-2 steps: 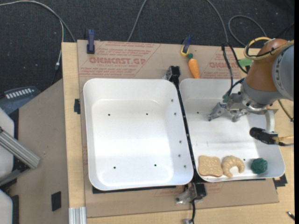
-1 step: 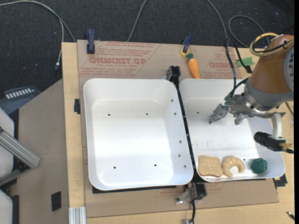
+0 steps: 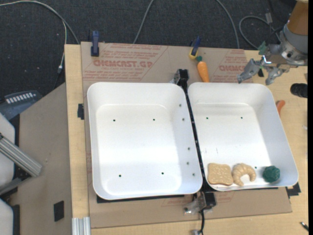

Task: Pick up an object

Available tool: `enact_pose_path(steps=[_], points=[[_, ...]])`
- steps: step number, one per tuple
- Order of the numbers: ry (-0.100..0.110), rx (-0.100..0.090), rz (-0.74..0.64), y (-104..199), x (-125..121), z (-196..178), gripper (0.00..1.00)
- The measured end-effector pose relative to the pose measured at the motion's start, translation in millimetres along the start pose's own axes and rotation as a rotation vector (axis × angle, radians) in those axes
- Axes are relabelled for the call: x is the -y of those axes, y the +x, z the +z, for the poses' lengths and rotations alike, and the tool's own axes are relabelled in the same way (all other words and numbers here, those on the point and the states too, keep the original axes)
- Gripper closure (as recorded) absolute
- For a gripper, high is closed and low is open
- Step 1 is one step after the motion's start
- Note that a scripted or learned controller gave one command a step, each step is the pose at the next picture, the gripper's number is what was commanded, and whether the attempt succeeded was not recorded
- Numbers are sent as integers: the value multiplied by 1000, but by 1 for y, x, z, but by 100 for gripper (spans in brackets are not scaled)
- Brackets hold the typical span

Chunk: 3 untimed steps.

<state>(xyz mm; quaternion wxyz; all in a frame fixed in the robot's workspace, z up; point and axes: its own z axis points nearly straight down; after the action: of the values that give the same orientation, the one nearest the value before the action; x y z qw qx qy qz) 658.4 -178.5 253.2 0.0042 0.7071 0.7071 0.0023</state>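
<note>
In the right bin (image 3: 244,131), three objects lie in a row along the near rim: a tan toast-like slice (image 3: 219,174), a pale croissant shape (image 3: 243,173) and a small dark green ball (image 3: 271,173). My gripper (image 3: 258,70) hangs above the far right corner of that bin, just past its back rim, far from the three objects. Its two fingers are spread apart with nothing between them. The arm's orange band shows at the top right.
The left bin (image 3: 142,141) sits beside the right one, with black clamps between them. An orange carrot-like piece (image 3: 203,71) lies on the cardboard behind the bins. Blue clamps (image 3: 94,43) hold the board's far edge. Cables cross the dark floor behind.
</note>
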Motion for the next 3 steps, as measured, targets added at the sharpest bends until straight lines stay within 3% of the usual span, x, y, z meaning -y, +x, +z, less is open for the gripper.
enact_pose_path(steps=[1,2,3], points=[[23,-6,3,-41,8,166,0],[-3,0,-1,-15,52,36,0],[3,-2,-1,-1,80,-12,0]])
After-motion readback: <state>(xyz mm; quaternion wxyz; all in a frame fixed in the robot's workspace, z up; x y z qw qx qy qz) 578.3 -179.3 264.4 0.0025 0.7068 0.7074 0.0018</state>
